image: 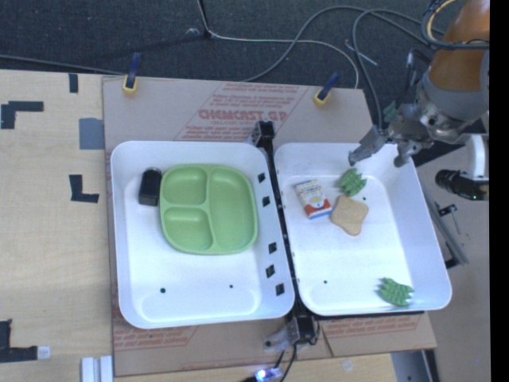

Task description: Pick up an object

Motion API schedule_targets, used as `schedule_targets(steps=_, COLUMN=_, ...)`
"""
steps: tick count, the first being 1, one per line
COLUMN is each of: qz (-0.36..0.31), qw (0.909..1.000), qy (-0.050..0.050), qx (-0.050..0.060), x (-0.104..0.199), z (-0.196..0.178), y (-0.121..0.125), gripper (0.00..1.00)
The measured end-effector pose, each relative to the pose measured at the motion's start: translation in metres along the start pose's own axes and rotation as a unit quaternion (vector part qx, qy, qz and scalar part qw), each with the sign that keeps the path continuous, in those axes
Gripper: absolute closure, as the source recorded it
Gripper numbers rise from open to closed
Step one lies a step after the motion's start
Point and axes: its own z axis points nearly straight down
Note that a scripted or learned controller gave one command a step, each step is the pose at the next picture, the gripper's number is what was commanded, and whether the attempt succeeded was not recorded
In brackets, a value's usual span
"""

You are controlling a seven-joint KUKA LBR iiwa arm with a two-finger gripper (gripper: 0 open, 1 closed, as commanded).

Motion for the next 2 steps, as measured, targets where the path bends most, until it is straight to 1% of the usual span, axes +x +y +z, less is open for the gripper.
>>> schedule_targets(steps=1, qz=-0.002, qw=1.0000, qy=-0.001, qx=-0.006, x=0.001, z=-0.008, y=0.002, gripper=0.00)
schedule_targets(steps=2, qz=-0.001, qw=1.0000, qy=-0.001, qx=-0.005, x=-0.003, z=0.035, y=0.001, gripper=0.00)
